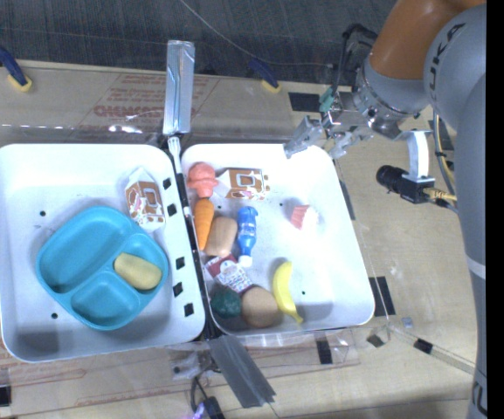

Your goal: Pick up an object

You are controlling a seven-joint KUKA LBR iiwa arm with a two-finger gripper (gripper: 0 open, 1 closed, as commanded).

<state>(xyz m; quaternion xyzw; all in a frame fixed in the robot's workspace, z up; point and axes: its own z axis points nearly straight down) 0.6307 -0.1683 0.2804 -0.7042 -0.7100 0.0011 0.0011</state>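
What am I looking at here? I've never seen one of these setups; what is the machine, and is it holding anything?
One camera looks down at a slant on a bench with two white bins. The grey and orange shape at the right is a robot arm; its gripper hangs over the right bin's far edge with nothing visible in it. That bin holds toy food: a banana, a carrot, a blue bottle and more. The left bin holds a blue plate bearing a yellow piece, and a small carton.

The left bin point(7, 234) holds a divided plate point(77, 260) with a potato point(138, 271) on it. In the right bin point(343, 234), a carrot point(203, 221), bottle point(246, 230) and banana point(284, 291) crowd its left side; what may be a cake slice point(301, 217) lies apart, farther right.
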